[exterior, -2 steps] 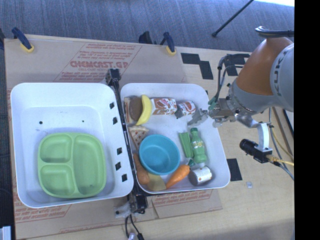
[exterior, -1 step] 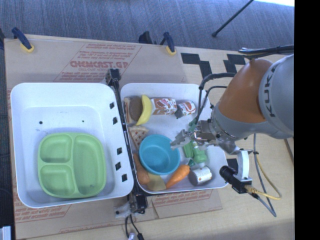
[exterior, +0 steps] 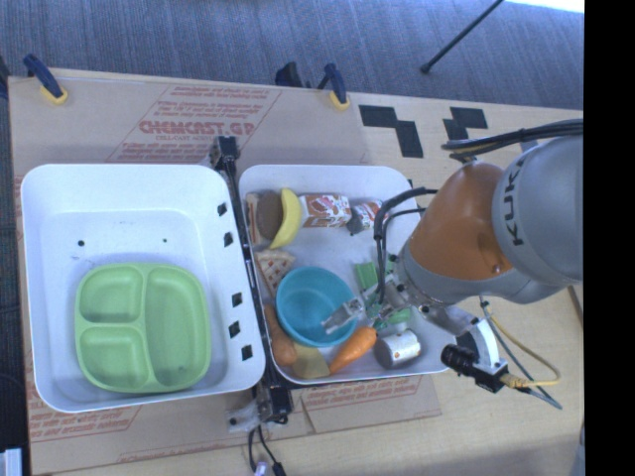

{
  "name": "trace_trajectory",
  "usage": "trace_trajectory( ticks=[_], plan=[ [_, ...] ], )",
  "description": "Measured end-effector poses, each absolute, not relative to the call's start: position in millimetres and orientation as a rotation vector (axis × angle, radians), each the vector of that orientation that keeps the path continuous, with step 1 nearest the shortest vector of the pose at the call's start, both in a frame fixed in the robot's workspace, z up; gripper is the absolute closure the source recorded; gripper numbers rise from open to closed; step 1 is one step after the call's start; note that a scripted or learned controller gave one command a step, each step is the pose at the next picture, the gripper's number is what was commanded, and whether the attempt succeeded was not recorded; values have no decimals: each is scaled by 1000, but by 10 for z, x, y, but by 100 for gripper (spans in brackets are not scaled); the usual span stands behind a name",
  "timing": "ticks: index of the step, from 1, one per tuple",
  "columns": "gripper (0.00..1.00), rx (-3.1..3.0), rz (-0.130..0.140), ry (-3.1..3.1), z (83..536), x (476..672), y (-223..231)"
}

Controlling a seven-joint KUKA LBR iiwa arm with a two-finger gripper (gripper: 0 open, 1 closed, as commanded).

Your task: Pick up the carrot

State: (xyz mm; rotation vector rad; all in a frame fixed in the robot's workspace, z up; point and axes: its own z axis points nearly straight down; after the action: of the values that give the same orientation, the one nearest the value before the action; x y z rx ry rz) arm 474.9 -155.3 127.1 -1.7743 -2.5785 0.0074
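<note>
carrot [exterior: 354,348] lies in right bin [exterior: 397,179] beside blue bowl [exterior: 310,303].

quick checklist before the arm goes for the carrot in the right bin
1. Carrot located, near front wall of the right bin: ok.
2. Gripper near carrot, over the blue bowl just behind it: ok.
3. Carrot between the fingers: not ok, it lies apart.
4. Finger opening: cannot tell.
5. Room around carrot: not ok, silver can and yellow-green piece crowd its ends.
6. Green divided plate in the left bin, out of the way: ok.
</note>
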Motion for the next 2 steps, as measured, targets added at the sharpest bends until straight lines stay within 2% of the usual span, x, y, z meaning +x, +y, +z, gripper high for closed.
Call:
trace_trajectory(
  ticks=[1, 2],
  plan=[
    [0, -1740, 2, -2613, 935, 4779, -1519],
    [100, -1755, 4, -2639, 1087, 4841, -1587]
  ],
)
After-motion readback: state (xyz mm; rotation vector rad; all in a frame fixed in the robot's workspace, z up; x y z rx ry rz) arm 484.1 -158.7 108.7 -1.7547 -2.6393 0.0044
